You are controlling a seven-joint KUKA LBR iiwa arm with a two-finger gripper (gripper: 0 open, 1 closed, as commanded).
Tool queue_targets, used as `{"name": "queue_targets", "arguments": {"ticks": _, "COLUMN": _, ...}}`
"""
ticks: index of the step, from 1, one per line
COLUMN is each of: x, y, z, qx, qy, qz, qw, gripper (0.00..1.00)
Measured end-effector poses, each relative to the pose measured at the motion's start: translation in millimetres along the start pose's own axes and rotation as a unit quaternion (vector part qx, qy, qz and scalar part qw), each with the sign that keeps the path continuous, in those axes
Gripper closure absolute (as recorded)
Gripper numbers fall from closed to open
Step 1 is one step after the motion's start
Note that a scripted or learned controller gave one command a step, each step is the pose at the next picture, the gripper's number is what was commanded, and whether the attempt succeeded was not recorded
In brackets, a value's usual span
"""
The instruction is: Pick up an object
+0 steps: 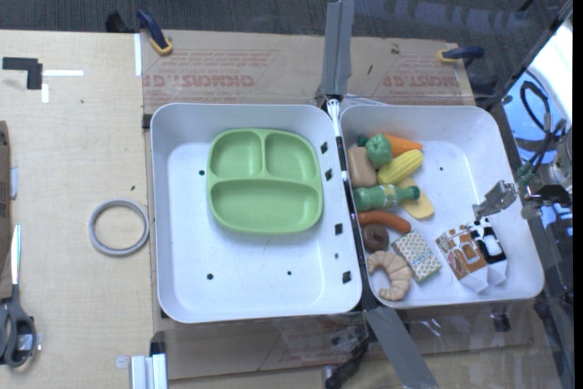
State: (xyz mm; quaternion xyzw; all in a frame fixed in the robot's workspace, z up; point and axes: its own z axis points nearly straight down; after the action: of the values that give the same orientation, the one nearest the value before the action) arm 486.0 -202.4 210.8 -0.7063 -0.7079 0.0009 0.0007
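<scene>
Toys [393,196] heaped along right bin's [455,125] nine o'clock side, carton [469,255] at five, none lifted. Gripper [496,199] poised at three o'clock rim, above the carton, nothing visibly held; fingers' spread too small to tell. Whole pick left: descend, clamp, raise.

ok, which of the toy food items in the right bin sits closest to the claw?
The orange-and-white printed carton by the bin's right wall, just below the claw. The other toys cluster along the left wall by the divider.

The gripper [496,199] hangs low at the right edge, arm reaching in from the right.
</scene>
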Motion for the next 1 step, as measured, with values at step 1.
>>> {"name": "queue_targets", "arguments": {"ticks": 1, "x": 13.7, "y": -6.6, "z": 7.8, "qx": 0.0, "qy": 0.001, "qz": 0.051, "qw": 0.9987, "gripper": 0.0}}
